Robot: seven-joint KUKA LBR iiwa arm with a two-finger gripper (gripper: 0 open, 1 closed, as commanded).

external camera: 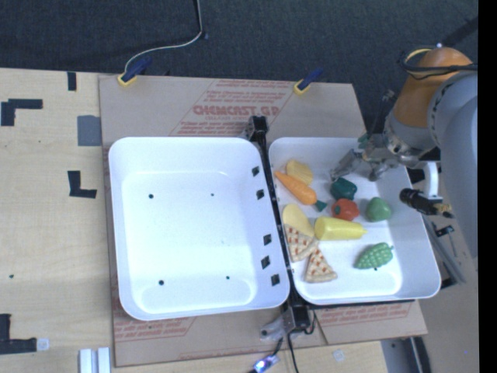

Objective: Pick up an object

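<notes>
We note 1 gripper [347, 166] over the right bin [415, 282], fingers spread, holding nothing; the dark green toy [342, 188] lies just below it, toward the camera.

Arm [458, 130]: cut off by the right edge. Gripper [359, 162]: blurred; finger state not legible. Right bin [419, 286]: far-right rim hidden behind the arm. Dark green piece [342, 187]: too small to identify. Desk [46, 247]: cropped at left and bottom.

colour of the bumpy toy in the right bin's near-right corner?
Green, a grape-like bunch, seen in the camera view.
</notes>
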